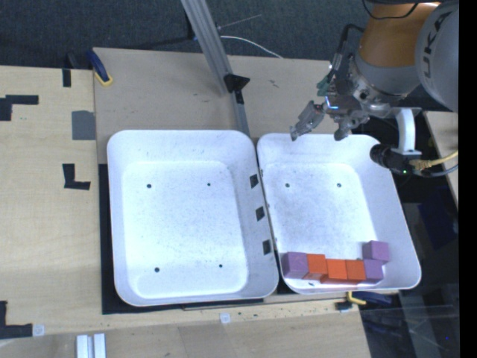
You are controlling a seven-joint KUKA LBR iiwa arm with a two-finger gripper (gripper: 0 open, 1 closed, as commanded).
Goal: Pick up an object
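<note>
Seemingly light, stiff and easily gripped across flat sides, the blocks [337, 265] are packed along the right bin's [387, 192] near wall, well apart from the tool [321, 125], which is held open and empty.

Grey arm with orange band [395, 21] enters from 2 o'clock, wrist angled down toward 8 o'clock. Two-finger metal hand [319, 127] spread apart, nothing between its fingers.
</note>
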